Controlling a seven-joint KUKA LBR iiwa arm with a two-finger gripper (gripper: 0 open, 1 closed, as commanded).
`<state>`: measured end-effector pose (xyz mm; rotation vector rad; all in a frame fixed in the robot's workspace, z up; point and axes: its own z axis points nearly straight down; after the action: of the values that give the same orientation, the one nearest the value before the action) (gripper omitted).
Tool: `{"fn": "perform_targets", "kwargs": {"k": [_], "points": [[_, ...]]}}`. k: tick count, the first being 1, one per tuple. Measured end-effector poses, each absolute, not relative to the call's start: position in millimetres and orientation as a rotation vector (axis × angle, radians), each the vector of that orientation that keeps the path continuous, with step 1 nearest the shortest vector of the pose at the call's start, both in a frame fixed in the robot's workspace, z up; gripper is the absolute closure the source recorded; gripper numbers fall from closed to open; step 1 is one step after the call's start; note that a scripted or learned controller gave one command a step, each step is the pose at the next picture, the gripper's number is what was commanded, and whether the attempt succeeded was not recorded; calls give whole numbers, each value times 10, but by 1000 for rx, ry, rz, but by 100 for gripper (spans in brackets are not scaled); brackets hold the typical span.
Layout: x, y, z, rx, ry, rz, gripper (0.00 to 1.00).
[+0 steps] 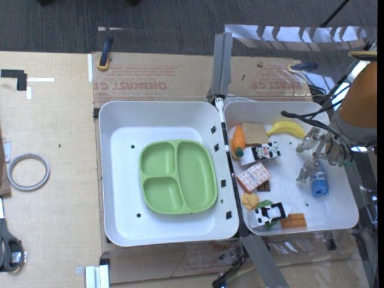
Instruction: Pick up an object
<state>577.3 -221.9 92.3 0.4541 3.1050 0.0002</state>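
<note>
My gripper (308, 157) hangs over the right bin (342, 215), toward its right side, with the fingers spread open and nothing between them. A small blue bottle (320, 185) lies just below and to the right of the lower fingertip (305, 173). A yellow banana (287, 128) lies at the back of the bin, left of the gripper. Along the bin's left side sit an orange carrot (239, 138), a brown toast slice (254, 133), a black-and-white block (266, 152) and a pink checked box (254, 176).
The left bin (114, 179) holds a green divided plate (179, 176). Near the right bin's front lie a yellow piece (249, 201), a black-and-white toy (271, 212) and an orange-brown block (293, 221). A tape roll (25, 171) rests on the bench at left.
</note>
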Motion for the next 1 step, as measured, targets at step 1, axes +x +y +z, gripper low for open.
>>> {"fn": "perform_targets", "kwargs": {"k": [1], "points": [[5256,-2217,922,513,3097,1,0]]}}
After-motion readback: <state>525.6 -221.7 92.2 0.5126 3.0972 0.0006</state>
